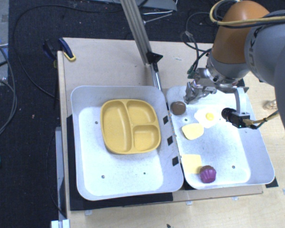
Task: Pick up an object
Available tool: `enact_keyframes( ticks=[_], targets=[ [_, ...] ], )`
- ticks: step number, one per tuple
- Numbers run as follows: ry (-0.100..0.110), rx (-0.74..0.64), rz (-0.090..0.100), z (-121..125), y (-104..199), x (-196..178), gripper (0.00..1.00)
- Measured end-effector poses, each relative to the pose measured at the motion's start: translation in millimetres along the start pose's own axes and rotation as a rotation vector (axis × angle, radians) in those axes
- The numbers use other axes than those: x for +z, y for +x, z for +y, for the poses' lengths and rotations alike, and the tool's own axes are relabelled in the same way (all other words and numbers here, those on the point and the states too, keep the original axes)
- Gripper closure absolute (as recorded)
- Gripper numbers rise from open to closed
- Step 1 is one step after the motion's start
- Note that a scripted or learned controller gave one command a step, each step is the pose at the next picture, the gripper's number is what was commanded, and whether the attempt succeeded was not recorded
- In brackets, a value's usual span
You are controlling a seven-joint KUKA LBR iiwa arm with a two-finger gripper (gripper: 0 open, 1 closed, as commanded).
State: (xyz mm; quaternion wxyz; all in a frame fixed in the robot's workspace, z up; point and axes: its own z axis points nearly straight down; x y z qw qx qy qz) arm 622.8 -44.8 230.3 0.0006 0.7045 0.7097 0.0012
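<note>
My gripper (pixel 193 95) hangs over the far left corner of the right bin (pixel 237 146), just right of a brown round object (pixel 179 108). I see nothing between its fingers. Below it lie a fried egg (pixel 208 117), a pale yellow wedge (pixel 193 131), a yellow square slice (pixel 191 163) and a purple round object (pixel 207 174). The gripper stands above and to the left of the egg.
The left bin (pixel 85 175) holds a yellow divided tray (pixel 131 126). A metal pole (pixel 137 27) slants up from between the bins. A black cable connector (pixel 233 116) hangs over the right bin beside the egg. The arm's orange and grey body (pixel 246 32) fills the upper right.
</note>
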Motion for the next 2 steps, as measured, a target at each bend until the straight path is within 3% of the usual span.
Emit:
enact_keyframes(
  ticks=[2],
  targets=[
    [0.002,0.001,-0.001,-6.7,112.4,0.4,1.00]
  ],
)
